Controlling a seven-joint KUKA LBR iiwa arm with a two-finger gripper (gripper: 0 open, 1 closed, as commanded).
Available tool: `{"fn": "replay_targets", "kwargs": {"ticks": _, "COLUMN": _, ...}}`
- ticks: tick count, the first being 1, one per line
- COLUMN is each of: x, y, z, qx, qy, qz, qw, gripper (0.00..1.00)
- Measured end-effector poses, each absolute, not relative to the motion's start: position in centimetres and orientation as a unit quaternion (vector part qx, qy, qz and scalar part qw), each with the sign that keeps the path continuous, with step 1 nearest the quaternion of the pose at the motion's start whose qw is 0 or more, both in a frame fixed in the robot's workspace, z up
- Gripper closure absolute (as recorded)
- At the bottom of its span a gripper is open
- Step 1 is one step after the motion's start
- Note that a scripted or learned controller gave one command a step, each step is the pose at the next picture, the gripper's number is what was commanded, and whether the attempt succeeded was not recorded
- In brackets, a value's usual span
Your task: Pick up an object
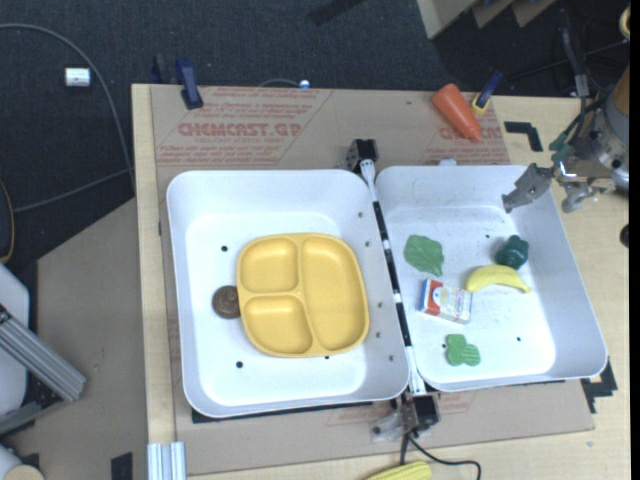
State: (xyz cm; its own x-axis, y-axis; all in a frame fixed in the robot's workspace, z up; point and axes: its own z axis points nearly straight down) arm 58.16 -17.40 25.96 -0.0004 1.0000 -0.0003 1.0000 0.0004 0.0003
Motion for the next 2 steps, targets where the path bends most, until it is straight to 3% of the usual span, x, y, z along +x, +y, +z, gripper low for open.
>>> {"fn": "replay_targets", "kwargs": {"ticks": 1, "x": 59.8, "y": -19.7, "z": 18.5, "qx": 0.707, "qy": 0.707, "qz": -0.0004, "qw": 0.0, "gripper": 0.0}}
{"fn": "replay_targets", "kwargs": {"ticks": 2, "x": 58.5, "y": -20.6, "z": 8.4, "qx": 0.707, "qy": 0.707, "qz": -0.0002, "qw": 0.0, "gripper": 0.0}}
